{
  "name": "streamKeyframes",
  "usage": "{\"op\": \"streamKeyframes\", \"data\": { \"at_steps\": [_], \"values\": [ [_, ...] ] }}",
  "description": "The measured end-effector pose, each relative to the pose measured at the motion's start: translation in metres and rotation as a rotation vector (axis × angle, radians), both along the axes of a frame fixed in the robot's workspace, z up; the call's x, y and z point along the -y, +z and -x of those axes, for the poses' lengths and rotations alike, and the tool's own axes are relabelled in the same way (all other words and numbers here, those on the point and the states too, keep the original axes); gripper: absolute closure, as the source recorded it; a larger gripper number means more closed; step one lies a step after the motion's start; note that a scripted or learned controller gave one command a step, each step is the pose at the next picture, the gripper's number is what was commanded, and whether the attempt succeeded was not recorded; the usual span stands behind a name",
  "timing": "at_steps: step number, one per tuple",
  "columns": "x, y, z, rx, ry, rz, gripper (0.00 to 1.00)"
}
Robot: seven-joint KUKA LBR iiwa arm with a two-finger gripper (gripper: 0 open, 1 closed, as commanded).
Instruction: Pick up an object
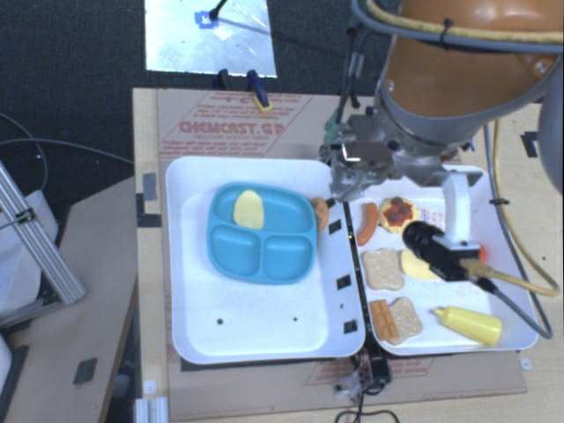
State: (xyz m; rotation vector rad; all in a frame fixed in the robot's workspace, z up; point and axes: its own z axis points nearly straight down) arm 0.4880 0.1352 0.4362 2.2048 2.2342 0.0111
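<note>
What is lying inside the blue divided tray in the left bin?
One yellow oval piece lies in the upper compartment of the blue tray. The two lower compartments show bare blue. Nothing covers the tray, so its whole inside shows.

- The arm (pixel 467 33) has a broad, rounded orange band, glossy under the lights.
- Below the band sits a smooth grey collar.
- Dark and yellowish cables loop around the top of the band, and thin cords hang down at its left.
- The gripper (pixel 352 170) is a cluttered grey-metal block with a small teal fitting on one side.
</note>
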Motion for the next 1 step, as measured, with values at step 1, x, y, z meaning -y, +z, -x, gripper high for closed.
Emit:
{"op": "streamKeyframes", "data": {
  "at_steps": [1],
  "values": [
    [-0.0002, 0.0109, -0.0006, 0.002, 0.005, 0.0, 1.0]
  ]
}}
